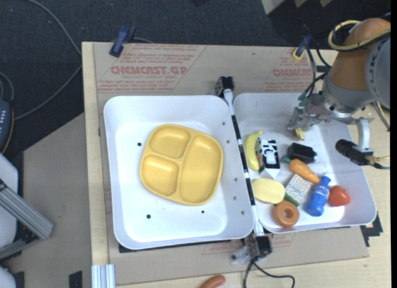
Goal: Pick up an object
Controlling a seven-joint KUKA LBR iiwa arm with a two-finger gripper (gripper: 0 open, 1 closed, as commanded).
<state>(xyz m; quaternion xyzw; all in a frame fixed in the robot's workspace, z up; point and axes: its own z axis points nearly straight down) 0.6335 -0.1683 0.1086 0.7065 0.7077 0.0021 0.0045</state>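
One banana [252, 150] lies lengthwise along right bin's [366, 209] near-far axis; tool [302, 123] grip state unclear.

The grey arm's two-finger gripper [302, 123] hangs low over the back of the right shallow white bin [366, 209], above a jumble of small toys: a yellow banana [251, 150], an orange carrot [304, 171], a blue plastic bottle [317, 196] and a brown doughnut ring [287, 214]. The left shallow white bin [124, 218] holds a yellow three-compartment plastic plate [181, 164], lying flat near its middle.
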